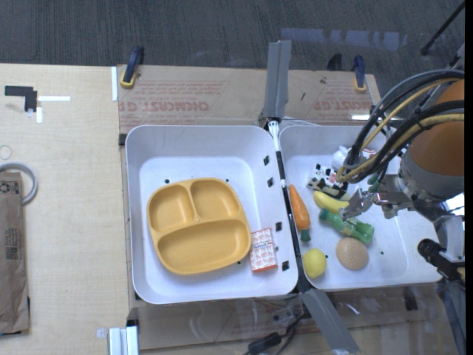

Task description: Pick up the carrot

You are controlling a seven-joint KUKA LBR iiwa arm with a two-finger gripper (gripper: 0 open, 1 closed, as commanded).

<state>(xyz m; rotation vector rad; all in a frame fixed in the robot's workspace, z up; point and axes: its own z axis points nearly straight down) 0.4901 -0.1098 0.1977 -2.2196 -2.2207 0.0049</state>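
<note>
1. Reaching in from the right, the arm hangs over the right bin, cables looping above it.
2. Left bin holds a yellow plate; a small red-and-white packet lies touching its right edge.
3. Gripper sits low over the banana and green toy; jaws' spread: cannot tell.
4. Carrot lies along the right bin's left wall, apart from the gripper.
5. Beige ball and lemon rest near the front.
</note>
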